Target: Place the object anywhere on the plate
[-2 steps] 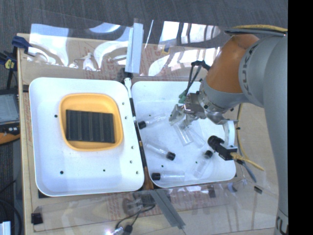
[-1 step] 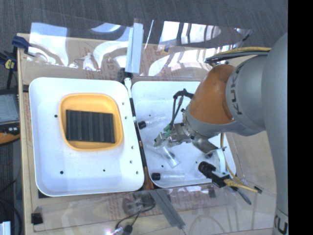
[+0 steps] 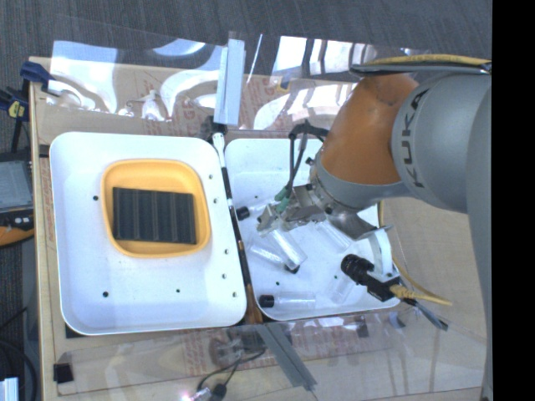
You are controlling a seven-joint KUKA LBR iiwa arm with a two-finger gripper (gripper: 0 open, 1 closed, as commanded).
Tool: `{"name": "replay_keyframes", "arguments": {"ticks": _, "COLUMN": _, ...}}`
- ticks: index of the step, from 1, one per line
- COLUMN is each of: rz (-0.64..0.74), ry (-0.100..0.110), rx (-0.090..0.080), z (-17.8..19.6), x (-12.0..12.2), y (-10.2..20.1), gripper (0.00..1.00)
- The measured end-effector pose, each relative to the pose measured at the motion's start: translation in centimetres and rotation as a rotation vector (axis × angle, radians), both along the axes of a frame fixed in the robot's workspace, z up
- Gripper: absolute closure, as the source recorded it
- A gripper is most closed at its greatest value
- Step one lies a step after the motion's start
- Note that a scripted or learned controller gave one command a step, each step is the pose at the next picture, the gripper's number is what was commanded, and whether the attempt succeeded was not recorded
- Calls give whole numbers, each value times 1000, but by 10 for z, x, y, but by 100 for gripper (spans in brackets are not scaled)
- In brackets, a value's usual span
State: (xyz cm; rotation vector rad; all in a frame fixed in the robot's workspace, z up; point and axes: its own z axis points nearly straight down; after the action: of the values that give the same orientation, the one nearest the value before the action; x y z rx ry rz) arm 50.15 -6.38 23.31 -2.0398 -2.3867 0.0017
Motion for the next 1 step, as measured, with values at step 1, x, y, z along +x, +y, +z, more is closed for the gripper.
{"name": "replay_keyframes", "arguments": {"ticks": 1, "rz": 199, "ry": 2, "rx": 0, "z": -43, "x": 44, "y": 29, "gripper": 100}}
